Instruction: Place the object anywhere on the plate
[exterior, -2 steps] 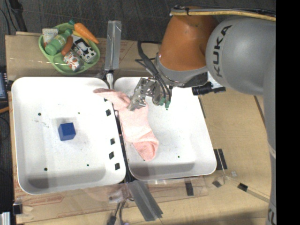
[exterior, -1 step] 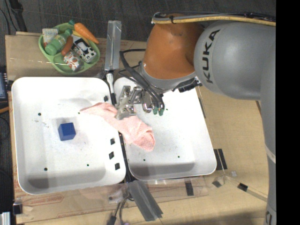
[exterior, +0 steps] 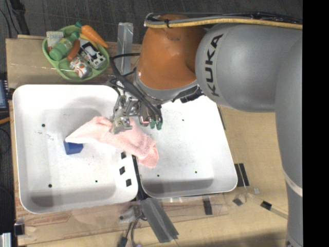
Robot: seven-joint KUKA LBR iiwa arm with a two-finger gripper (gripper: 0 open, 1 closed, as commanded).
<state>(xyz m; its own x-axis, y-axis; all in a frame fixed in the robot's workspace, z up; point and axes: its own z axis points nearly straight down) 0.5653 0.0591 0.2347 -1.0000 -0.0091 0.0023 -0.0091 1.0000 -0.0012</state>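
Note:
A crumpled pink cloth (exterior: pixel 131 140) lies across the wall between the two bins, most of it in the left bin (exterior: pixel 31 122) and one end hanging into the right bin (exterior: pixel 205 153). A small blue block (exterior: pixel 73 148) sits in the left bin at the cloth's left tip. My gripper (exterior: pixel 122 120) is low over the cloth's upper edge, close to the dividing wall and seemingly touching the fabric. The wrist's orange band (exterior: pixel 167 50) and the grey arm cover the back of the right bin.
A green bowl (exterior: pixel 55 65) at the back left, outside the bins, holds toy food, including a carrot (exterior: pixel 92 34) and a small carton. Black clamps and brackets (exterior: pixel 154 217) stand along the bench's front edge.

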